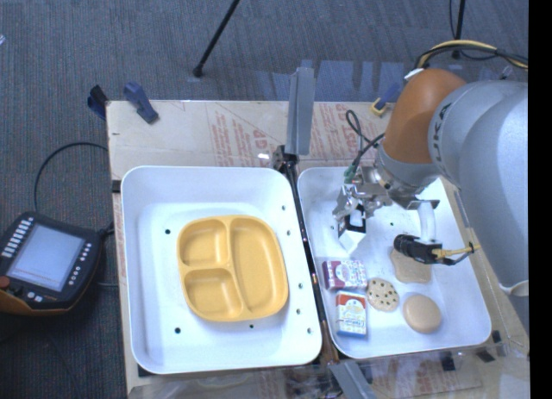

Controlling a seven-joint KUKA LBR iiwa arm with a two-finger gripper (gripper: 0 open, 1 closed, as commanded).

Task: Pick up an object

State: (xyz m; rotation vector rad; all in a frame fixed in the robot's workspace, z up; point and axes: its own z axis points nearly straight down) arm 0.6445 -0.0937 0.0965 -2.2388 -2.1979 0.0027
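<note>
My gripper point(352, 215) hangs over the upper left part of the right bin point(457, 302), open, with nothing between its fingers. Below it on the bin floor lie a purple-and-pink carton point(343, 274), a chocolate-chip cookie point(381, 294) and a red-and-white carton point(351, 314). A tan round bun point(422, 313) sits at the bin's lower right. A pale slice of toast point(412, 268) lies just above the bun, partly hidden by the wrist. The gripper touches none of these things.
A yellow divided plate point(231, 266) lies in the middle of the left bin point(147, 208). The ridge where the two bins meet runs just left of the gripper. A teach pendant point(47, 259) rests off the bench at far left.
</note>
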